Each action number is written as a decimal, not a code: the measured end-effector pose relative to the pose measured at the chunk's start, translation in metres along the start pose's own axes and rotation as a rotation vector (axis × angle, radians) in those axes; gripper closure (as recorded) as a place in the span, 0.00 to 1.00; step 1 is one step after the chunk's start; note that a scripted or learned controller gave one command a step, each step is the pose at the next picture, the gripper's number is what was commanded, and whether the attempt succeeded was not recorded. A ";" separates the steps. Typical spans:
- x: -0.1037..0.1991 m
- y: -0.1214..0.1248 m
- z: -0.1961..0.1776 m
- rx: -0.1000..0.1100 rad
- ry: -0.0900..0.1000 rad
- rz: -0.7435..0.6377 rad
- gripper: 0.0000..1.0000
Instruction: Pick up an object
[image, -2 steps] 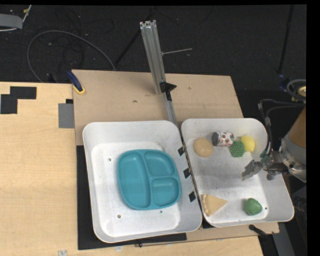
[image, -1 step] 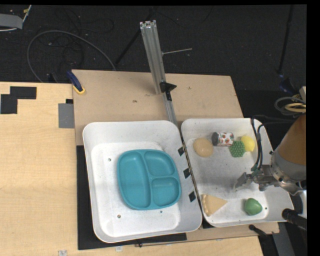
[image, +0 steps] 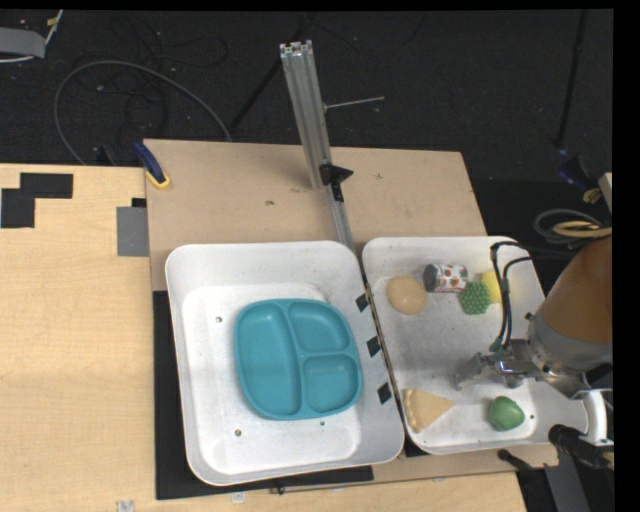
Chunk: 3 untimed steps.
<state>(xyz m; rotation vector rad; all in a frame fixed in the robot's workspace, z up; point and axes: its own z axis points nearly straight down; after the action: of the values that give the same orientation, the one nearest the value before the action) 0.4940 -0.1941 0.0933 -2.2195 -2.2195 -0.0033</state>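
From the camera view, the gripper (image: 478, 370) hangs low in the right bin (image: 440, 330) — whether it is open or closed, I cannot tell. The green ball (image: 506, 412) lies nearest, just toward the bin's front-right corner.

below me a brown board (image: 400, 195) covers the bench top, with a few small dark specks on it. to its left lies a paler wood-grain surface (image: 70, 350) bearing black blocky marks (image: 35, 195) and a grey rectangle (image: 131, 230). a silver aluminium post (image: 310, 115) rises from the board's middle, leaning toward the far side, with a black bracket (image: 335, 176) at its foot and a thin rod sticking out to its right. a blue and yellow handled tool (image: 152, 167) rests at the board's far left corner. beyond, the floor (image: 450, 80) is dark, strewn with looping black cables (image: 125, 85). light falls evenly, without hard shadows.
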 end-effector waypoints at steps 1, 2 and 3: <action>0.003 0.003 -0.011 -0.006 0.008 0.000 1.00; 0.012 -0.001 -0.060 -0.001 -0.004 -0.002 1.00; 0.008 0.000 -0.102 -0.002 -0.004 -0.002 1.00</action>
<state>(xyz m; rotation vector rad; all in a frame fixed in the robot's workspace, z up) 0.4941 -0.1866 0.1956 -2.2206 -2.2241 -0.0009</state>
